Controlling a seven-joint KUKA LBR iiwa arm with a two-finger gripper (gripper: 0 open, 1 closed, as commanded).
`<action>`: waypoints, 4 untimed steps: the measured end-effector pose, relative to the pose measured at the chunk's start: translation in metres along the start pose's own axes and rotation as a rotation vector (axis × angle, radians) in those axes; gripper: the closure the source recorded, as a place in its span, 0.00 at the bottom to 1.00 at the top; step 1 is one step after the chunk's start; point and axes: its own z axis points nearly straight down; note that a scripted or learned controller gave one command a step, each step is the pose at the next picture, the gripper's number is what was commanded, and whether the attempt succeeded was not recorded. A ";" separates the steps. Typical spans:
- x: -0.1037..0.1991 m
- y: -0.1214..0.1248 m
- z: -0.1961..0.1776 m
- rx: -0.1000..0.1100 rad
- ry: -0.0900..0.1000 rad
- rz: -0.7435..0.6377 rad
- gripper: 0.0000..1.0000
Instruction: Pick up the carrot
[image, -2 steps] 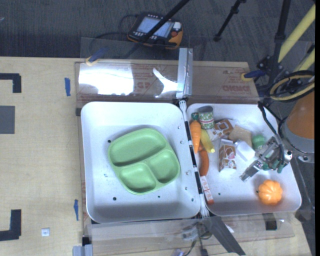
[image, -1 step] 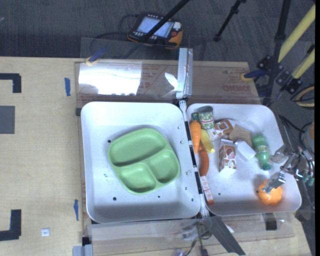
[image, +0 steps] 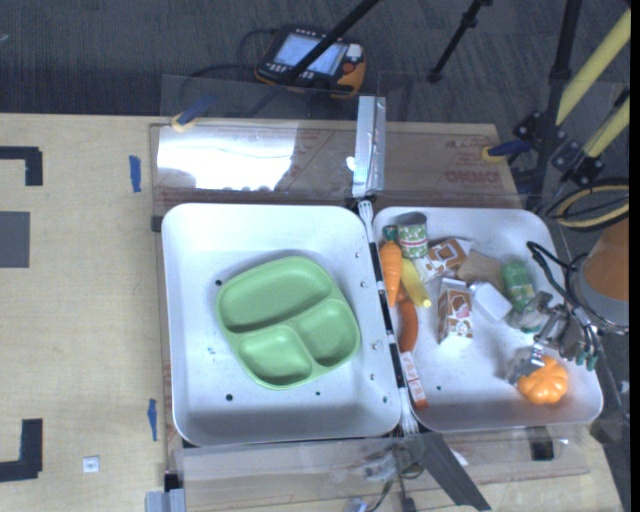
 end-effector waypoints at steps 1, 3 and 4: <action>0.025 0.006 -0.004 -0.020 0.006 0.463 0.00; 0.051 0.039 -0.118 0.004 0.002 0.582 1.00; 0.051 0.039 -0.118 0.004 0.002 0.582 0.00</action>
